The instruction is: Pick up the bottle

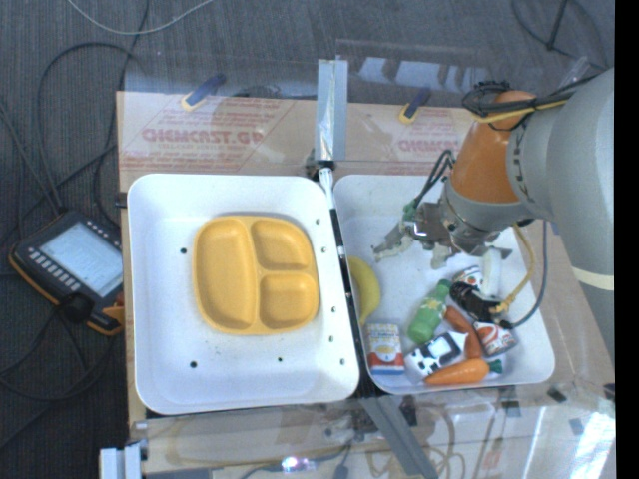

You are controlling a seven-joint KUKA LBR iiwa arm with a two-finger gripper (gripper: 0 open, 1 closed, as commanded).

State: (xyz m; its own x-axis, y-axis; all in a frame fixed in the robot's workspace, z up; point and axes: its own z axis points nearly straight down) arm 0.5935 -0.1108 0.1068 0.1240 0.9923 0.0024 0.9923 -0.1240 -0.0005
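Observation:
The bottle (429, 313) is small and green with a lighter cap. It lies tilted in the right bin (379, 203), among other items near the bin's front. My gripper (416, 249) hangs above the middle of that bin, just up and left of the bottle and apart from it. Its fingers are spread open, and only white bin floor shows between them. The orange band and grey arm reach in from the right.
Around the bottle lie a yellow fruit (365, 285), a small can (383, 348), a carrot (459, 372) and several other toys. The left bin (160, 297) holds a yellow divided plate (256, 272). A pendant (72, 263) lies off the bench at the left.

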